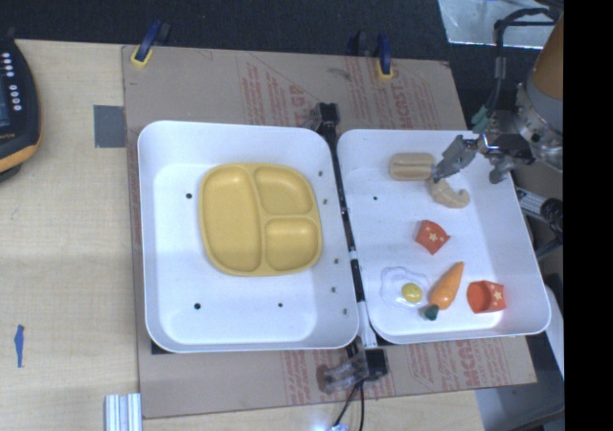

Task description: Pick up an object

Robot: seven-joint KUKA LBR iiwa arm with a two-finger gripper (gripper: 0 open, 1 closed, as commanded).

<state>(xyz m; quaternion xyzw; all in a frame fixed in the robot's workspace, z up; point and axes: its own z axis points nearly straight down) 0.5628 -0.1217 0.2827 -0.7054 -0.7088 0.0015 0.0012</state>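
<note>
Bins, two, white and shallow, side by side on a brown cardboard sheet (287,75) clamped at its far edge by blue and yellow clips. Left bin (163,314): one yellow divided tray (259,218), three compartments, lying flat near the middle. Right bin (508,228): six small toy foods. Tan bread roll (412,166) at the far side; pale curved pastry piece (450,194) just beside it, nearer the camera; red block with a yellow mark (431,237) near the middle; fried egg (405,287), white with yellow yolk, at the near edge; orange carrot (444,286) tilted, touching the egg's right side; red-orange piece (487,296) near the carrot, toward the near right corner. Gripper (476,159) reaches in from the right over the far part of the right bin, its two fingers spread apart with nothing between them; the left finger (452,160) slants down between the bread roll and the pastry piece, whether touching either cannot be told. Grey arm with orange band (548,75) at the right edge. Black and orange handheld controller (14,103) on the bench at far left.
</note>
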